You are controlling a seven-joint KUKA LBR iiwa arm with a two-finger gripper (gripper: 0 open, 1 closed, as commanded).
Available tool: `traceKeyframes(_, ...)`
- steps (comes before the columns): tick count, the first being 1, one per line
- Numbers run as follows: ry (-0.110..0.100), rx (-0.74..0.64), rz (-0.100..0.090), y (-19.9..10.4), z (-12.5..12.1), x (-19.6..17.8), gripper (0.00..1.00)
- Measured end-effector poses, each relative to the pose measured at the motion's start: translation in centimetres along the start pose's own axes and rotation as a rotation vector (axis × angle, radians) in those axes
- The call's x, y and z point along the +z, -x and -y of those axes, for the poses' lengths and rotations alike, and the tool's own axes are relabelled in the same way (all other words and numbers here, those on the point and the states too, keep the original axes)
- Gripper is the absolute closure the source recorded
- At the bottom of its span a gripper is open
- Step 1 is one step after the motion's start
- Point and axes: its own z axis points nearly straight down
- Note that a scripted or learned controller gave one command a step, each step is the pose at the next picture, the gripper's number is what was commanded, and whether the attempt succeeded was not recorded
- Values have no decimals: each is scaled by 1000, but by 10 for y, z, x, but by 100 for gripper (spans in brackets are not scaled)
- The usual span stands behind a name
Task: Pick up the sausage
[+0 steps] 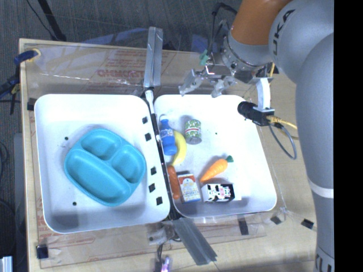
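While the grey arm (306,95) bent in from the right, its orange band (258,13) high above the wrist, we saw the pincer (203,85) hang over the far rim of the right bin (255,152), its two fingers spread wide with nothing between them. Both bins were shallow, white and smooth, with rounded corners. Left of the right bin, the left bin (51,152) held a glossy blue plate (105,166) moulded into three compartments. Inside the right bin we noted a tapered orange carrot (215,169), a curved yellow banana (180,149), a small blue bottle (167,137), a black-and-white carton (219,192), a boxy little juice carton (189,187) and a round green tin (193,130). The sausage (174,183), a slim reddish-orange cylinder, lay along the right bin's left wall near its near corner, just beside the juice carton, well apart from the pincer.
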Motion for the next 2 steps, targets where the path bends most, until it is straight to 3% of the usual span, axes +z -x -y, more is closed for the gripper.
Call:
traceKeyframes(1,0,-17,0,38,53,122,0)
traceKeyframes(2,2,-100,-1,95,99,193,0)
